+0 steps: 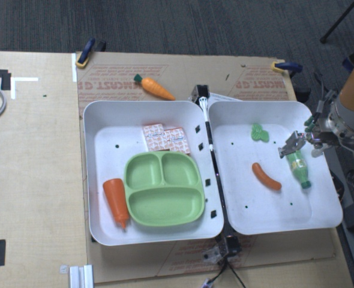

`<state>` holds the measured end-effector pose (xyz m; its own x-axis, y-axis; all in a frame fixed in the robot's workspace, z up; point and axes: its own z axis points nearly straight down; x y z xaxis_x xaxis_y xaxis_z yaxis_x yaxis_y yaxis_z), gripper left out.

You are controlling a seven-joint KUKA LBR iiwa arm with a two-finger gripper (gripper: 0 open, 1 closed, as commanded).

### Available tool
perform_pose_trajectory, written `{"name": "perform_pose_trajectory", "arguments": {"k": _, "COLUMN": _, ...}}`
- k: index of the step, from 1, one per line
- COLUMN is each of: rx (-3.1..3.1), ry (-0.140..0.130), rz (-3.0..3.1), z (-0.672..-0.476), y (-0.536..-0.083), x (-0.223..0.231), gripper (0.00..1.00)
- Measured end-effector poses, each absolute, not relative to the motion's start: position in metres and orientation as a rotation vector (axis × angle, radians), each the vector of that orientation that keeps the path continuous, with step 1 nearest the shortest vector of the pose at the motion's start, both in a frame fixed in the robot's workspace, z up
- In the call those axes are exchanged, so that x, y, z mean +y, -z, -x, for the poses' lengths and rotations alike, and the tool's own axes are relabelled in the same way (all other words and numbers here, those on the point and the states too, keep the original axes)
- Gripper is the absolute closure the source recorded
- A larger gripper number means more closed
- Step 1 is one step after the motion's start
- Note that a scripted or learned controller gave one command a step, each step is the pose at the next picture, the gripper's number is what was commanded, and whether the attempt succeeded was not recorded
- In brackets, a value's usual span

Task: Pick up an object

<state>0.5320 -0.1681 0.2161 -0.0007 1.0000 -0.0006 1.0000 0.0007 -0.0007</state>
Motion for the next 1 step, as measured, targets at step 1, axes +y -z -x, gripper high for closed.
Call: {"name": "perform_pose_trajectory", "arguments": {"k": 1, "rx": -2.088, "ry": -0.001, "rz": 2.346, "z": -0.5132, "y": -0.0921, "x": -0.1413, "gripper": 0.0}}
